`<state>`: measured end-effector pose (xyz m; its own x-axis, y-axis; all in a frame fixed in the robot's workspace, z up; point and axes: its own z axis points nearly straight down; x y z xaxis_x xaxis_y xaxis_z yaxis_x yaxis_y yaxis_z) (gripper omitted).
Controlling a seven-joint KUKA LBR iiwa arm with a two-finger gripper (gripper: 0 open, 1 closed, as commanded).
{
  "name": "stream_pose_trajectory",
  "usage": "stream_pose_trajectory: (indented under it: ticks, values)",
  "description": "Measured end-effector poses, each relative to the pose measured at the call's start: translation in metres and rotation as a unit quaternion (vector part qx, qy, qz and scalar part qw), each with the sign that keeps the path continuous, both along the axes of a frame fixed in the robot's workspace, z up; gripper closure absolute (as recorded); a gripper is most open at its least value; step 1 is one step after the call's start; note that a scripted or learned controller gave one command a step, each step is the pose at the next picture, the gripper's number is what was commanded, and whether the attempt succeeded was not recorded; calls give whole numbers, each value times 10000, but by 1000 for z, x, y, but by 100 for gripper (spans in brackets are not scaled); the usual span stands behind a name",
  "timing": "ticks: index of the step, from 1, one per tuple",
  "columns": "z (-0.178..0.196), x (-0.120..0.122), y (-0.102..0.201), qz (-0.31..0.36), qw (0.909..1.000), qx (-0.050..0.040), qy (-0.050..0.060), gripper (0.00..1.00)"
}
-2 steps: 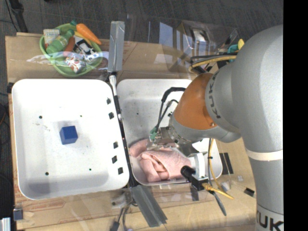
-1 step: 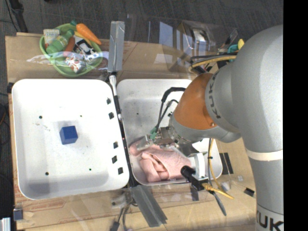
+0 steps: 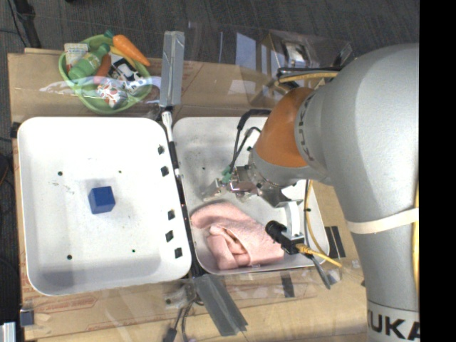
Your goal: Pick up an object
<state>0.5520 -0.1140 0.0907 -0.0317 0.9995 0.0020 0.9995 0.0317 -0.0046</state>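
Pink cloth point(image 3: 235, 239) in right bin point(image 3: 206, 137) | jaws point(image 3: 226, 185) state unclear | dark carpet point(image 3: 228, 2)

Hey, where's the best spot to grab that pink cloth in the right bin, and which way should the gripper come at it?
Probably the raised fold near the middle of the pink cloth, taken straight from above. It lies crumpled and soft against the right bin's near wall, so a side approach looks blocked, while the bunched ridge gives the gripper something to pinch.
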Motion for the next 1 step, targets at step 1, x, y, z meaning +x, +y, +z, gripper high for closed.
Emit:
stream_pose_trajectory:
  ticks: [1]
  values:
    - [158,-19,-6,927,9957,-5,-25,0]
